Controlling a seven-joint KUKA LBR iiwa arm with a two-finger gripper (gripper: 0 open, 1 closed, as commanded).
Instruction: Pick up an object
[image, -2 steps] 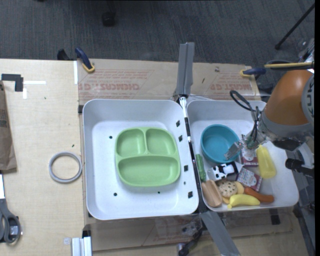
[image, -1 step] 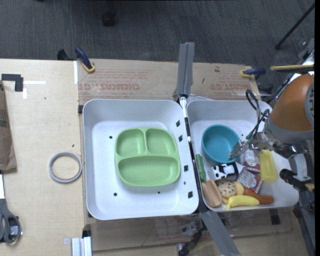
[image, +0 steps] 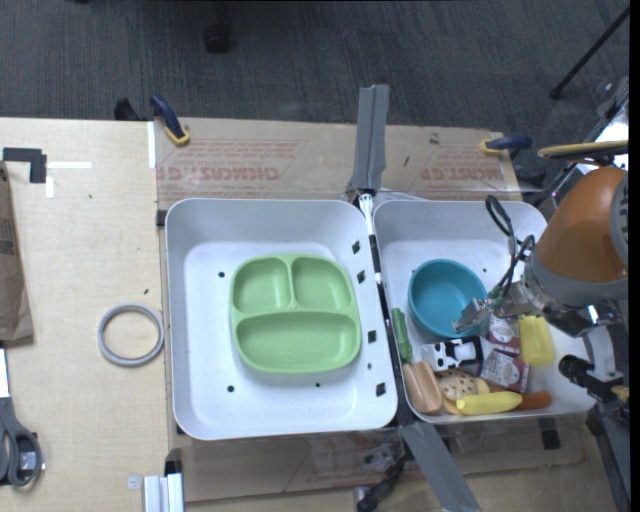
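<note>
We see the pickable objects all in the right bin (image: 440, 215). A blue bowl (image: 445, 296) sits mid-bin, upright. Below it, along the bin's near edge: a hot dog toy (image: 421, 387), a yellow banana (image: 488, 403), a cookie-like piece (image: 459, 385), a black-and-white item (image: 458, 352), a printed packet (image: 505, 370) and a yellow block (image: 536, 340) towards the right wall. A thin green stick (image: 400, 334) lies against the bin's left wall. An orange piece (image: 536, 400) pokes out just right of the banana; we can't tell what it is.

The gripper (image: 478, 314) is low over the bowl's right rim, touching or just above it, we can't tell which. We can't tell how it is set; the tip is small and blurred, and nothing is visibly held. The arm's orange band (image: 590, 228) sits over the bin's right edge.

The left bin (image: 190, 320) holds 1 green divided plate (image: 295, 314), 3 compartments, lying flat near the middle.

Outside the bins: a grey ring (image: 131, 333) on the bench (image: 80, 260) left of the left bin, 2 clamps (image: 170, 118) on the cardboard behind, and scissors (image: 18, 448) at the lower left corner.
</note>
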